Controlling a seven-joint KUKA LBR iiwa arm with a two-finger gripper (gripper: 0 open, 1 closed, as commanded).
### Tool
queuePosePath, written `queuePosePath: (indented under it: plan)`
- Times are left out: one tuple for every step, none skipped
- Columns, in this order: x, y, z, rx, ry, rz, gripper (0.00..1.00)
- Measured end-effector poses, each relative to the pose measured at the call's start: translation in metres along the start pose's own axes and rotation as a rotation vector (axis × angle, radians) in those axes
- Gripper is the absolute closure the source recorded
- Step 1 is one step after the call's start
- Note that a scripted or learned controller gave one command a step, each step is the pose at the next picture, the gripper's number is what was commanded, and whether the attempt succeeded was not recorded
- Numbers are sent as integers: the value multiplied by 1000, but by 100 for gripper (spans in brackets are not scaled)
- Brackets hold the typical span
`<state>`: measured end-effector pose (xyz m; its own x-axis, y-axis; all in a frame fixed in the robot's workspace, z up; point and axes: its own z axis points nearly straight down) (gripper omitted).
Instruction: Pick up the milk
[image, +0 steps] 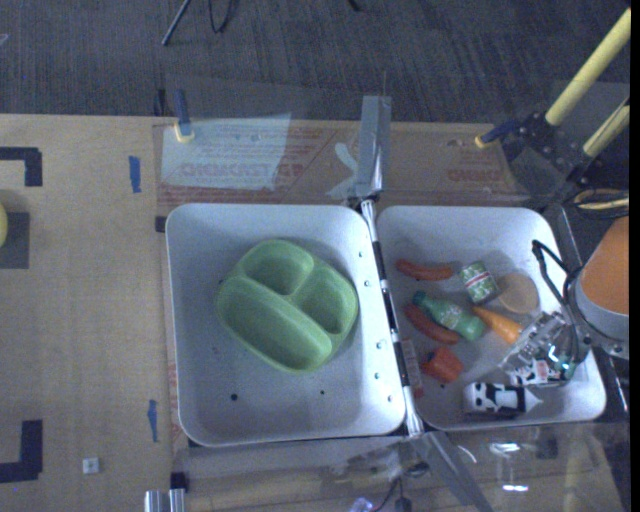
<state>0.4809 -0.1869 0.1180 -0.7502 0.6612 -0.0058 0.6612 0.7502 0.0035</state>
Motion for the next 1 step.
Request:
queuePosePath:
  plan:
    - [14,18,-96,2,1,298,100]
